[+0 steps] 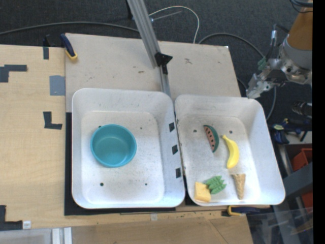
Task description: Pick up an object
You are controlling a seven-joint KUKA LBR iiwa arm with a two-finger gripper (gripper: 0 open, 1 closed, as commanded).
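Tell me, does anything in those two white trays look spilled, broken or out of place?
Nothing stands out. The teal bowl sits upright in the left bin. The watermelon slice, banana, green toy, yellow wedge and cone lie loosely scattered in the right bin.

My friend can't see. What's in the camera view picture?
Two shallow white bins sit side by side: the left bin holds a round teal bowl; the right bin holds a watermelon slice, yellow banana, ice-cream cone, green leafy toy and yellow wedge. The gripper hovers outside, upper right.
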